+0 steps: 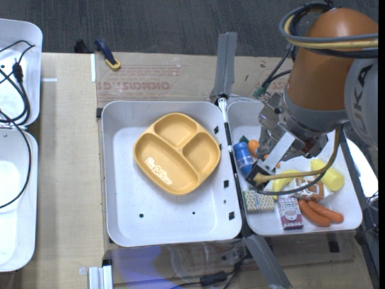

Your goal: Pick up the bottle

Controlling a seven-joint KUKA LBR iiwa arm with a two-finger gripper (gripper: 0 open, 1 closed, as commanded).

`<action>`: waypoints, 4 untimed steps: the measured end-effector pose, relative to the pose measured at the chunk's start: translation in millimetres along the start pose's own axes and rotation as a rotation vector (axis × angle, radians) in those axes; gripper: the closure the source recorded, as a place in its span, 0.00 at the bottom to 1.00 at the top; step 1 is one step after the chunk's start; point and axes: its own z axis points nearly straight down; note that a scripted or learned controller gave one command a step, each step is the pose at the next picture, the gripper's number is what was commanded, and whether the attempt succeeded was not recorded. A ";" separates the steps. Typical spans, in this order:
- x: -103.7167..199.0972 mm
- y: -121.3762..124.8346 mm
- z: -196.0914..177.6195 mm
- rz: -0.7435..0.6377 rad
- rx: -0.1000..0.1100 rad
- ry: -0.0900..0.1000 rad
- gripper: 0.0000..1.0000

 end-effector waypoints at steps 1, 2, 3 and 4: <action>-1.9 2.0 25.8 0.271 0.001 -0.001 1.00; -6.0 81.2 -35.4 0.341 0.000 0.000 1.00; -32.5 43.5 6.1 0.588 0.001 0.000 1.00; -32.6 44.6 -1.9 0.591 0.001 -0.004 1.00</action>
